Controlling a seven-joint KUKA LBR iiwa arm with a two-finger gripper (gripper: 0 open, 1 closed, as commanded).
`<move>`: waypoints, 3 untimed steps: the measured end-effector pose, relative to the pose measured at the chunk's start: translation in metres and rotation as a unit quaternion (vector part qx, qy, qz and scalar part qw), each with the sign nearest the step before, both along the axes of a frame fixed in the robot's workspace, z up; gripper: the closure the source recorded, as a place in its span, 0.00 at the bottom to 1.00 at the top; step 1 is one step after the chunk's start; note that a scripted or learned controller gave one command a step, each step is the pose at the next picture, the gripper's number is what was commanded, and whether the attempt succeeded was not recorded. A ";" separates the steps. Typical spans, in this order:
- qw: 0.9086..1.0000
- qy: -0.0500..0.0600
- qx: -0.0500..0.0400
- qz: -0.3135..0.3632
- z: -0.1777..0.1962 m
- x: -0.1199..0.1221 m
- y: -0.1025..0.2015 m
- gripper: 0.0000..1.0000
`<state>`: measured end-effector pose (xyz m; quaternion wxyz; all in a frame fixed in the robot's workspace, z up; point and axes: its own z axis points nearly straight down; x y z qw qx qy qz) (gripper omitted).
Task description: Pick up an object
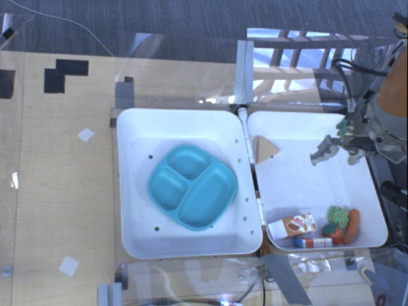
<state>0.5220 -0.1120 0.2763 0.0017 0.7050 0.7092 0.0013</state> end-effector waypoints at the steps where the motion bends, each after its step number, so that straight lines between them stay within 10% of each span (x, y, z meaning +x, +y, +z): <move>1: 0.999 0.002 0.000 -0.038 -0.128 -0.028 0.014 0.00; 2: 0.984 0.000 0.000 0.177 -0.183 -0.034 0.018 0.00; 3: 0.950 -0.003 -0.002 0.313 0.030 0.000 0.063 0.00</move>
